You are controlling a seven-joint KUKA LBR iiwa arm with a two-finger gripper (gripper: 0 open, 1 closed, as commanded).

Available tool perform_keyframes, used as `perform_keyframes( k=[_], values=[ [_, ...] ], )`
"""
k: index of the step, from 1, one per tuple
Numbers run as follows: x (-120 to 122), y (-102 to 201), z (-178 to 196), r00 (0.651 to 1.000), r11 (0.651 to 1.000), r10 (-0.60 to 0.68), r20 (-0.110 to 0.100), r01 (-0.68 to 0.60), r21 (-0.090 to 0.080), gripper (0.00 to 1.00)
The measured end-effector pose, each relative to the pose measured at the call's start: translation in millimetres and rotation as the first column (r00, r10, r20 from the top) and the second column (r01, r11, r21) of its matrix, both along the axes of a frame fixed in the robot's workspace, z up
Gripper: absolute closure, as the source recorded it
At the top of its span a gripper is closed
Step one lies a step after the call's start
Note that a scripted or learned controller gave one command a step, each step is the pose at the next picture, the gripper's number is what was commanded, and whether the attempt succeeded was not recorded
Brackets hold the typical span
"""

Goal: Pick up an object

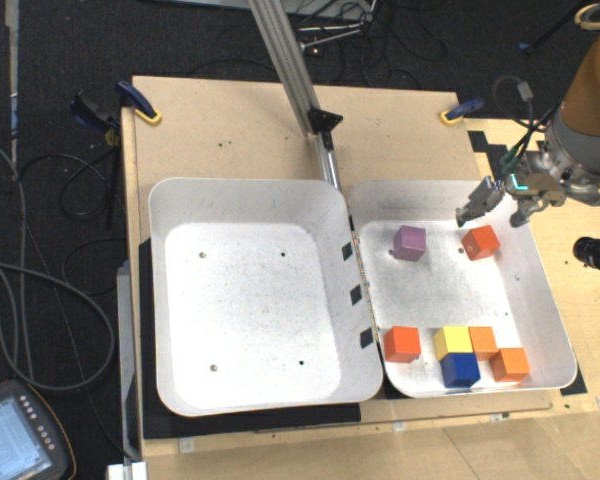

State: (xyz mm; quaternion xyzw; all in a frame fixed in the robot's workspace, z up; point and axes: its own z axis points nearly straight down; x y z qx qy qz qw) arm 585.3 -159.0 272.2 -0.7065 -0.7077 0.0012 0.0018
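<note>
My gripper (501, 209) hangs over the back right part of the right bin (460, 208), its two dark fingers spread open with nothing between them. Just below it an orange cube (480, 242) rests on the bin floor. A purple cube (409, 242) lies to the left of that one. Along the bin's front sit another orange cube (402, 343), a yellow cube (454, 341), a blue cube (461, 369) and two more orange cubes (483, 339) (510, 364).
The left bin (245, 288) stands beside the right one. A slanted metal pole (285, 48) runs down to the bins' shared back edge. Clamps (140, 103) (462, 111) grip the bench's back corners. Cables trail on the dark floor at the left.
</note>
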Motion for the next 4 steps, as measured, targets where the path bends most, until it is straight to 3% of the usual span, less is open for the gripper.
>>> perform_keyframes(
  k=[1, 4],
  values=[
    [0.7, -0.1, 2.2, 1.000, 1.000, 0.000, 0.004, 0.000, -0.001, 0.00],
    [-1.3, 2.8, -145.1, 1.000, 1.000, -0.001, -0.001, 0.001, 0.000, 0.00]
  ],
)
